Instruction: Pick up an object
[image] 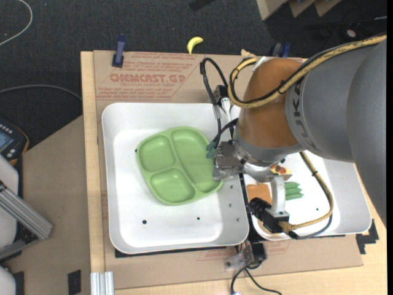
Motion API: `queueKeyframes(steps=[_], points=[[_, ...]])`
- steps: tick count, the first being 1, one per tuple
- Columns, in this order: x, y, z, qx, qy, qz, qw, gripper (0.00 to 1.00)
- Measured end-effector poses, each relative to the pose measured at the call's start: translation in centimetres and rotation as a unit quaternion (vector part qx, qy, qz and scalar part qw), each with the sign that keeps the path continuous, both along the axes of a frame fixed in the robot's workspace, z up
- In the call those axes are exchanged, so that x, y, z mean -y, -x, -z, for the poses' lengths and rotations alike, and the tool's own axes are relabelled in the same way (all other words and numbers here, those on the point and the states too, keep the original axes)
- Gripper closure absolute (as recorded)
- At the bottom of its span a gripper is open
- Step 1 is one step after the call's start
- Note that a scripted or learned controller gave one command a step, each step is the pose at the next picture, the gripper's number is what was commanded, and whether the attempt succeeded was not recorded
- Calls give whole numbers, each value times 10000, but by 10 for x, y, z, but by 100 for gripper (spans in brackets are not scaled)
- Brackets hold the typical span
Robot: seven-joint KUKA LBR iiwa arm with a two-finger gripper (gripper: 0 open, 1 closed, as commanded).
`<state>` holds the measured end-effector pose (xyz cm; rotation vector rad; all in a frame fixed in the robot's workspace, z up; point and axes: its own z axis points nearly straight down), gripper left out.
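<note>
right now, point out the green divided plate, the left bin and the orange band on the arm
green divided plate [175,165]: camera view, on the central ridge between its compartments
left bin [126,226]: camera view, on its bare white floor
orange band [270,106]: camera view, on its rounded top surface

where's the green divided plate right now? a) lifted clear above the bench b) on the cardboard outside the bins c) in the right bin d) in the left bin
d: the green divided plate lies flat inside the left bin, with its right edge near the gripper.
</note>
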<state>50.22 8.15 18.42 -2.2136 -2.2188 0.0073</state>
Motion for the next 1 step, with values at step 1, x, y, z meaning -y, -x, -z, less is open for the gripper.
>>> queueKeyframes(steps=[1], points=[[-79,21,-187,130,-41,-42,9999,100]])
